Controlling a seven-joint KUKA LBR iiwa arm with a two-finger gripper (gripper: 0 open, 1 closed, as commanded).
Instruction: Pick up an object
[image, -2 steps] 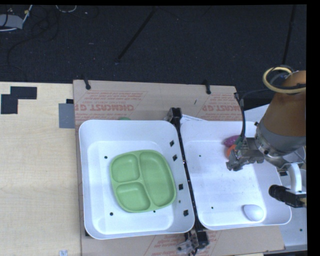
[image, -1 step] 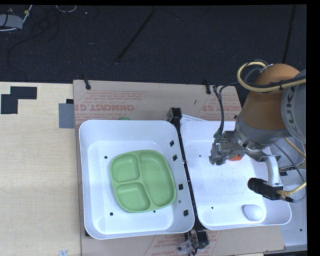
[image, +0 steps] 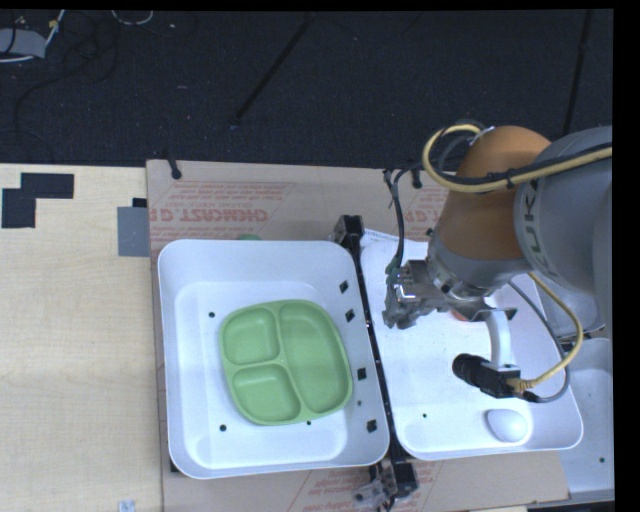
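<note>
A green divided plate (image: 285, 360) lies flat in the left bin (image: 190, 300). In the right bin (image: 430, 440), a small white rounded object (image: 507, 424) rests near the front right corner. My gripper (image: 399, 306) hangs low over the left part of the right bin, close to the divider between the bins. It is well to the left of and behind the white object. I see nothing held in it. The grey wrist and orange band hide the back of the right bin.
The black divider rail (image: 365, 340) runs between the two bins. Both bins sit on a cardboard sheet (image: 250, 205) on the wooden bench (image: 70, 350). Bare white floor shows in the right bin's front middle.
</note>
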